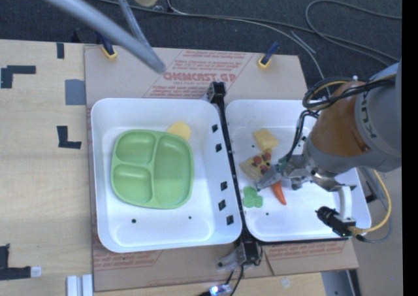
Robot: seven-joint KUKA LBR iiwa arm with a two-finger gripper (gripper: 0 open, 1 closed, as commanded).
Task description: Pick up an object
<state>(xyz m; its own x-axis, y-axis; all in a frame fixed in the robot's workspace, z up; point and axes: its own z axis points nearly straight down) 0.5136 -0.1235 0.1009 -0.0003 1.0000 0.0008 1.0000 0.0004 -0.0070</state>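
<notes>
The gripper (273, 182) hangs low over the orange carrot (279, 192) in the right bin (297, 226). Whether it pinches anything is unclear. It should squeeze the carrot's middle, then lift slowly.

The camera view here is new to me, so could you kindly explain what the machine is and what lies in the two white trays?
You are looking down at a slant from a fixed camera above a bench. The grey and orange shape on the right is a robot arm, reaching in over the right bin. Its gripper sits low among small toy foods: a carrot, a green piece, a yellow piece and a pizza slice. I cannot tell whether it holds anything. The left bin holds a green divided plate with a yellow item at its far edge. The arm is meant to pick up one object.
</notes>
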